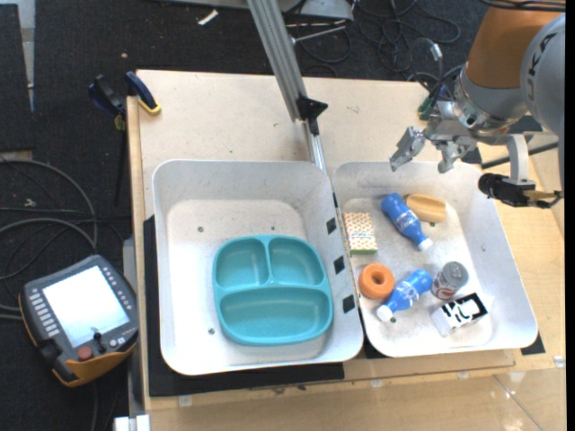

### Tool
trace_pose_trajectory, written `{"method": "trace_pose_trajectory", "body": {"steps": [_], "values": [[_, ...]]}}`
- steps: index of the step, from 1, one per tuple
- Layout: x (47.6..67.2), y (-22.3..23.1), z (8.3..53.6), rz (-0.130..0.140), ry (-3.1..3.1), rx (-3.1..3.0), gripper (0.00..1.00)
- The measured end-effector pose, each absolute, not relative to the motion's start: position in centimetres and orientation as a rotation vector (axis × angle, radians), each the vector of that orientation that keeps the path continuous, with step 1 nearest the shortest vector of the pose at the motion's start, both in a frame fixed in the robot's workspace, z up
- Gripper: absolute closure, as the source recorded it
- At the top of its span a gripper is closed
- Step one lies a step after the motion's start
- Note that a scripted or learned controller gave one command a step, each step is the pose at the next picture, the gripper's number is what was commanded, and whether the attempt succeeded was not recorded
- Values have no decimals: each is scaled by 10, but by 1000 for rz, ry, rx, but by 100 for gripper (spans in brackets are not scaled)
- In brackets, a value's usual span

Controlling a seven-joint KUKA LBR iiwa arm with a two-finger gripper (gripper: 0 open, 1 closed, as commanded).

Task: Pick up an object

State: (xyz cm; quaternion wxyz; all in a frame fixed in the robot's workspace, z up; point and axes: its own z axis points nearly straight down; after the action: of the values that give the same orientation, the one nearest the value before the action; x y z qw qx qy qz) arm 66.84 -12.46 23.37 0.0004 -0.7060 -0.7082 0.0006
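While raised over the right bin (503, 241), fingers (406, 148) spread, empty.

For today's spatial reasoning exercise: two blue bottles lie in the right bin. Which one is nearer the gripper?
The upper blue bottle, lying beside the yellow object, is nearer the gripper. The lower blue bottle lies further off, beside the orange ring.

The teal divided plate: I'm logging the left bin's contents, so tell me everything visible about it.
The teal divided plate looks like smooth plastic, a rounded rectangle with three compartments: two small ones at the far side, one wide one nearest the camera. It lies flat, right side up, on the floor of the left white bin, toward its right wall.
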Motion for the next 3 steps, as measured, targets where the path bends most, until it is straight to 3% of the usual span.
{"method": "trace_pose_trajectory", "body": {"steps": [1,3], "values": [[668,-125,234,3,-2224,-2217,0],[662,-127,124,6,-2219,-2219,0]]}}
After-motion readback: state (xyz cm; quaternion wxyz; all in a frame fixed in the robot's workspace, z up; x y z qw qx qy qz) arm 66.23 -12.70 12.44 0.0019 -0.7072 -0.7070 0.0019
